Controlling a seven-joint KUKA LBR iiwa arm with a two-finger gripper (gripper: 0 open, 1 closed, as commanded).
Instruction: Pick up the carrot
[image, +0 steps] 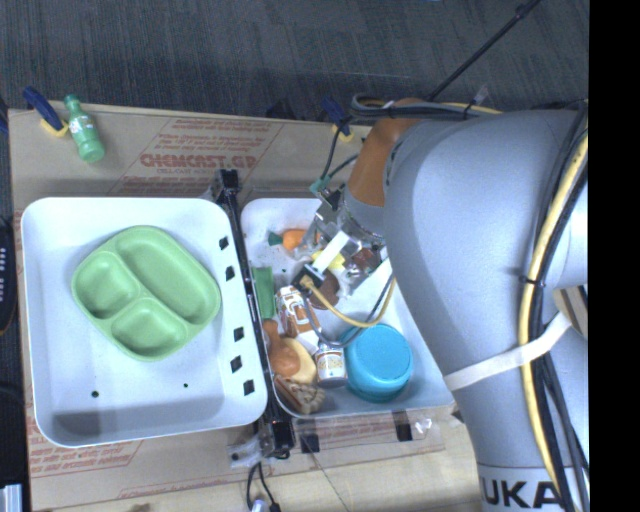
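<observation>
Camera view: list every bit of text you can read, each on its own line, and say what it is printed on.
"CHEMCAST GP", red print on the brown cardboard sheet under the bins.
"UKA", white letters on the arm's grey base; the word's start is cut off.
Smaller red lines above and below "CHEMCAST GP": too blurred to read.
Red print along the cardboard's lower left edge: too small to read.
Label on the small jar beside the blue bowl: unreadable.

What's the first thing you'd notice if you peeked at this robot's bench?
The big grey robot arm fills the right side, bending over the right white bin. That bin is crowded with small things, including a round blue plastic bowl near its front. In the left white bin lies a pale green plastic plate with three compartments.
</observation>
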